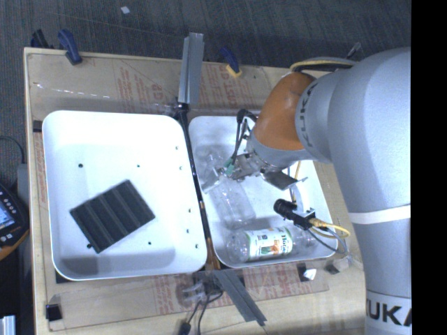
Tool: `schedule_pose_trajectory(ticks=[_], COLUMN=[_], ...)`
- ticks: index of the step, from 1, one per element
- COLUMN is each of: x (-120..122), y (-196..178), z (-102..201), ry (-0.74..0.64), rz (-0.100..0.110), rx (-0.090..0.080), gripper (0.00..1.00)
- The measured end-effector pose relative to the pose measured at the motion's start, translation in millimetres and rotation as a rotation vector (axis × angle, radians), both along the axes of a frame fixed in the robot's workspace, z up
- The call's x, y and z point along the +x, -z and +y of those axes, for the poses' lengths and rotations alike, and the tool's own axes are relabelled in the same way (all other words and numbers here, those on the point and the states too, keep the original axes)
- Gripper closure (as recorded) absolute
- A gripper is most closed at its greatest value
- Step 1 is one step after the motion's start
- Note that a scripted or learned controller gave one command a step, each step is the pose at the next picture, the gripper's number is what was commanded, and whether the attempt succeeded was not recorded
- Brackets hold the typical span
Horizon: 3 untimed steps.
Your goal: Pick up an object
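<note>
My gripper (232, 167) hangs low in the right bin (318, 194), near its upper left part, under the orange wrist band. It is right above or against a clear plastic bottle (232, 202) that lies along the bin's middle. Whether it touches the bottle is unclear. A second clear bottle with a white and green label (269, 244) lies on its side along the front wall. More clear plastic (208, 163) sits by the left wall, beside the gripper. In the left bin (63, 138) a black ribbed slab (112, 215) lies flat, far from the gripper.
The large grey arm covers the right side of the right bin. A black cable fitting (293, 212) on the arm hangs over that bin. Blue clamps (68, 46) and a grey bar (190, 68) stand on the bench behind the bins.
</note>
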<state>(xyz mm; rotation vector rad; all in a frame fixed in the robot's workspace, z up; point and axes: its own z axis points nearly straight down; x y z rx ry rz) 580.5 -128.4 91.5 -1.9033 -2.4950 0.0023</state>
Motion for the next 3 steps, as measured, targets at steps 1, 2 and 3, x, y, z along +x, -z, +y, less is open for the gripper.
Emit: schedule_pose_trajectory(ticks=[1,2,3], x=[-101.0,-13.5,-14.1], y=[-3.3,-3.3,-13.7], z=[-30.3,10.0,10.0], ry=[0.043,0.012,0.01], rz=[-0.012,-0.012,-0.008], rx=[-0.003,-0.013,-0.011], gripper=[0.0,0.0,1.0])
